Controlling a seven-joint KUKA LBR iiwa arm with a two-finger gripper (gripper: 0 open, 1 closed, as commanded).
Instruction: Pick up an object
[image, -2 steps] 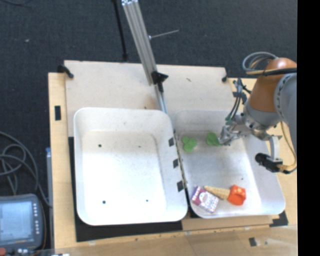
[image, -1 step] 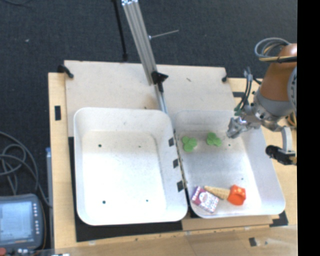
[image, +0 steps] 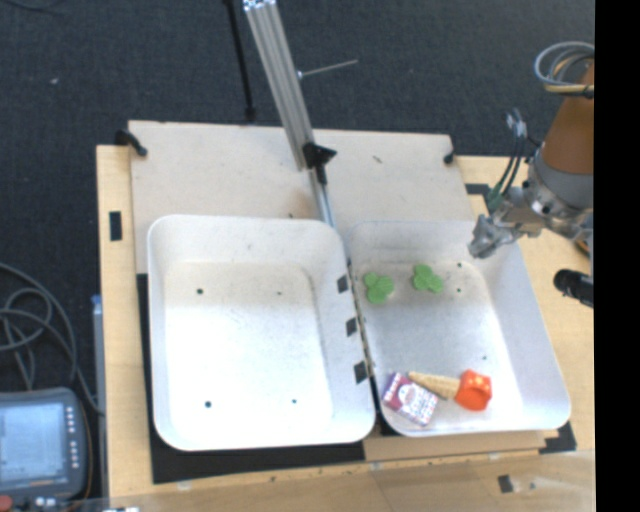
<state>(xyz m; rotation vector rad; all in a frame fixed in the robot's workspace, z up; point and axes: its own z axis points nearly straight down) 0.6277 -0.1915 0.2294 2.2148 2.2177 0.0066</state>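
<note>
Plywood bench on dark carpet carries two white bins; the right bin holds two green pieces, a purple packet and an orange toy. The gripper hovers at its far right corner, too small to tell its state.

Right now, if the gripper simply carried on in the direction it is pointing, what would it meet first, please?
The gripper points down and leftward over the right bin's far right corner. Going on, it would probably first meet bare bin floor just short of the nearer green piece, though depth is hard to judge.
</note>
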